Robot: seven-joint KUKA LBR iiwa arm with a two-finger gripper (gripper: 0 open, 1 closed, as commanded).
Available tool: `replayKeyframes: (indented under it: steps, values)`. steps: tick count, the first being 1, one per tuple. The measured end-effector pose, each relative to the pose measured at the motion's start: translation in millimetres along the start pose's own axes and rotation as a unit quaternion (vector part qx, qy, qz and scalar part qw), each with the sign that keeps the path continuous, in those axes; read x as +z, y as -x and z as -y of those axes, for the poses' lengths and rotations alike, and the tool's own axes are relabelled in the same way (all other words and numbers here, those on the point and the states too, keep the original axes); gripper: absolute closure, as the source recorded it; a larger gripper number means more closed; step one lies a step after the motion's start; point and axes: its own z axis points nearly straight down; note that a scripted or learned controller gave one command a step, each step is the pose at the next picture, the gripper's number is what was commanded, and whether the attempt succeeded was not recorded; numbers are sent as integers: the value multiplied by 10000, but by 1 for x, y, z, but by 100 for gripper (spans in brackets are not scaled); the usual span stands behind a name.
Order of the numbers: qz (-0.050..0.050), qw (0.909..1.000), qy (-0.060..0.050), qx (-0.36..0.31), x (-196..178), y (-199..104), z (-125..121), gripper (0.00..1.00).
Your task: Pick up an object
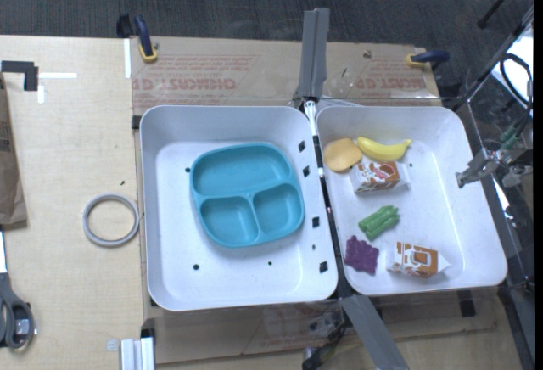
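The right bin [450,135] holds several small items. A yellow banana [383,148] lies near its far left corner, beside a tan rounded piece [342,154]. Just below them is a white and orange carton [379,176]. A green pod-like piece [378,221] lies in the middle of the bin. Purple grapes [361,255] sit at the front left, and a second orange and white carton [417,260] lies to their right. The left bin [161,190] holds a blue divided plate [247,194].
A grey ring [111,219] lies on the wooden bench left of the bins. Scissors [13,317] are at the bench's front left edge. Clamps [146,44] hold cardboard behind the bins. Metal brackets and cables [496,160] stand by the right bin's right wall.
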Motion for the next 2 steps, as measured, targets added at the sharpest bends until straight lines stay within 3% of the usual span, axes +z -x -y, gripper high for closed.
replayKeyframes:
  steps: [1, 2]
  values:
    - [-1, 9877, -2, 1564, 166, -45, -37, 0]
    - [-16, 9898, 5, 1425, 166, -13, -105, 0]
